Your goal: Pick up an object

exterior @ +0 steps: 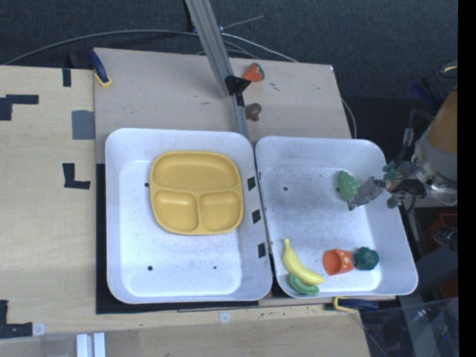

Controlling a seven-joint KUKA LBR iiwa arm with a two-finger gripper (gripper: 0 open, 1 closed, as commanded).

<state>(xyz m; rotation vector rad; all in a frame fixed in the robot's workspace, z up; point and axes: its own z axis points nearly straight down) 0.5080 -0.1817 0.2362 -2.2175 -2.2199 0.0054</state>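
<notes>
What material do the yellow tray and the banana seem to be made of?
The yellow tray looks like moulded plastic with a matt finish: even colour, rounded corners, three pressed compartments. The banana is probably a plastic toy: flat uniform yellow, smooth skin with no brown marks. Real fruit cannot be fully excluded.

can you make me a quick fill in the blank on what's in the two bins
1. The yellow three-compartment plastic plate lies in the ____ white bin.
2. The yellow toy banana lies in the ____ white bin.
3. Beside the small orange cup sits a dark ____ round toy.
4. The end effector is next to a light ____ toy.

Missing words: left; right; green; green
</notes>
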